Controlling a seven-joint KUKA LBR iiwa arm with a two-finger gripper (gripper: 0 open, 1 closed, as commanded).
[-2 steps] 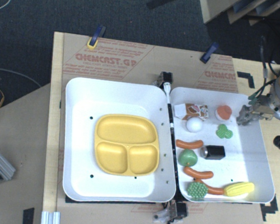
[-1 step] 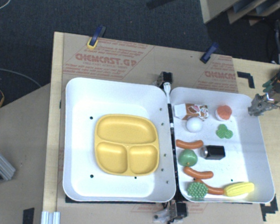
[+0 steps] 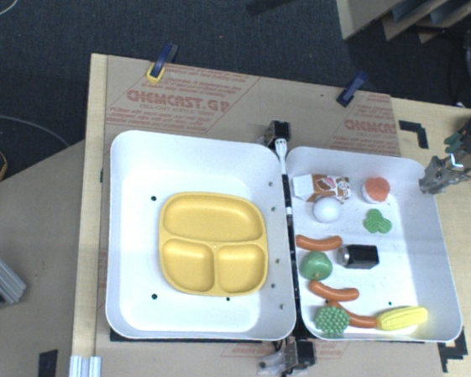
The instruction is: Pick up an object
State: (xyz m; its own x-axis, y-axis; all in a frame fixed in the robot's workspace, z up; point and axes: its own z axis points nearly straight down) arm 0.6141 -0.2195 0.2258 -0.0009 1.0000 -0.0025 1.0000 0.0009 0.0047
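Nearest the camera, along the right bin's [image 3: 441, 274] front edge: a green broccoli-like piece [image 3: 331, 321], an orange sausage [image 3: 362, 320] lying beside it, and a yellow corn cob [image 3: 403, 317] at that sausage's right end. Just behind these, a second sausage [image 3: 333, 292], then a green round fruit [image 3: 316, 265]. Next row back: a third sausage [image 3: 319, 243] and a black block [image 3: 360, 256], close beside each other. Farther back: a white egg-shaped ball [image 3: 327, 210], a small green leafy piece [image 3: 377, 221], a brown-and-white packet [image 3: 329, 186], and an orange-red round item [image 3: 376, 188] toward the bin's rear.

Left bin [image 3: 131, 214] holds a yellow three-compartment tray [image 3: 212, 242], roughly centred.

Gripper [image 3: 440, 175] sits at the far right, over the right bin's rear right corner, well apart from all items. Nothing seen between its fingers; cannot tell whether they are spread or closed.
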